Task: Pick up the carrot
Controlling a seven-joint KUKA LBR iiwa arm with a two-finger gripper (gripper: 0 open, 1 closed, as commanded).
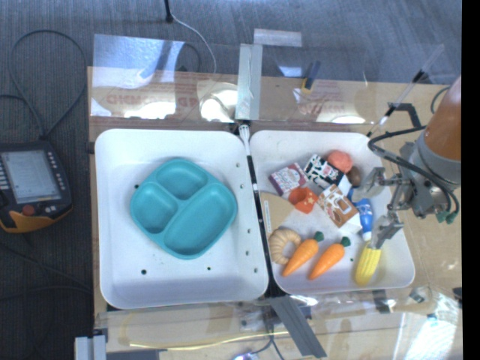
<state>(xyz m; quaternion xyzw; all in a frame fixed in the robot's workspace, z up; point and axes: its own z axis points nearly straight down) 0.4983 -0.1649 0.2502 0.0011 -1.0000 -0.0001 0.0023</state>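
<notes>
Two orange carrots with green tops lie side by side at the front of the right bin: one carrot next to a donut, the other carrot just right of it. My gripper hangs over the bin's right side, up and to the right of the carrots and apart from them. Its fingers are spread open with nothing held. The grey arm with its orange band comes in from the right.
The right bin also holds a yellow corn cob, a blue bottle, a donut, small snack boxes, a red piece and an orange ball. A teal divided plate lies in the left bin.
</notes>
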